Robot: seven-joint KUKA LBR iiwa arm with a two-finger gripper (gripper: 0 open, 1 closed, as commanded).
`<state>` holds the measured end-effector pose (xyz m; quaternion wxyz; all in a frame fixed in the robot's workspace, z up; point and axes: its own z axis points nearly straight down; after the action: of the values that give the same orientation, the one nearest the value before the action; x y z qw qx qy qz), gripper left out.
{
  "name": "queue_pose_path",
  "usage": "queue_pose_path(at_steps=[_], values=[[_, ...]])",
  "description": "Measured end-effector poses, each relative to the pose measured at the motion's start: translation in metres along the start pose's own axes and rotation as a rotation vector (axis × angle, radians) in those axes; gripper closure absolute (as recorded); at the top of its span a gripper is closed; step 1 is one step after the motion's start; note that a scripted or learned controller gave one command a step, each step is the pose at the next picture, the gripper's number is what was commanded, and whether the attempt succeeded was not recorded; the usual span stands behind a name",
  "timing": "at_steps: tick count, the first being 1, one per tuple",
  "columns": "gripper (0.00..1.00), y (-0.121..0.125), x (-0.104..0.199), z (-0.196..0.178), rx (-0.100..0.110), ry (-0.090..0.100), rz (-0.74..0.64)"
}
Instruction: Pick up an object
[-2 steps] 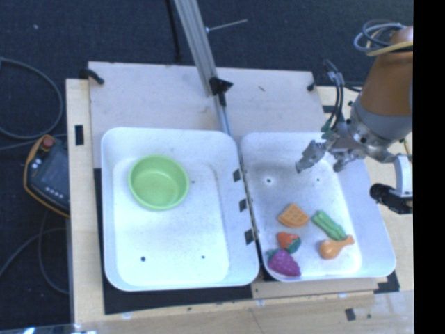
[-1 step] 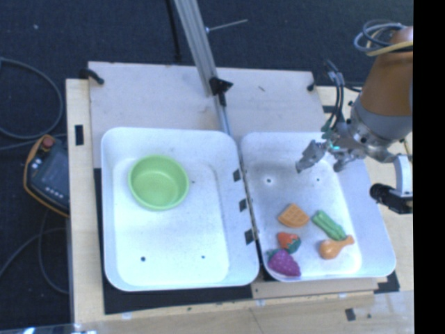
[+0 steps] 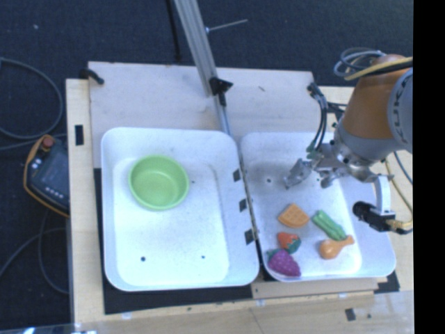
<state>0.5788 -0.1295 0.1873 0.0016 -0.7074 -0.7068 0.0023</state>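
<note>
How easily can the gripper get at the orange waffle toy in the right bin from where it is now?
Probably yes. The gripper hangs over the right bin, and the orange waffle toy lies just below it in the view with its top bare. The strawberry and green vegetable lie near it but apart.

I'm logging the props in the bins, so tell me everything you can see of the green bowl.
The green bowl is a round, light green dish that looks like smooth plastic, with a plain rim and nothing visible inside it. It sits upright, mouth up, on the floor of the left bin, in that bin's upper left part. Nothing else touches it; the toy foods lie in the other bin.
</note>
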Motion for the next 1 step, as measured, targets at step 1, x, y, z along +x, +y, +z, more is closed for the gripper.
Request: queue_pose_path(at_steps=[1], values=[[0.0,-0.0082,-0.0075,0.0574,0.0,0.0,0.0]])
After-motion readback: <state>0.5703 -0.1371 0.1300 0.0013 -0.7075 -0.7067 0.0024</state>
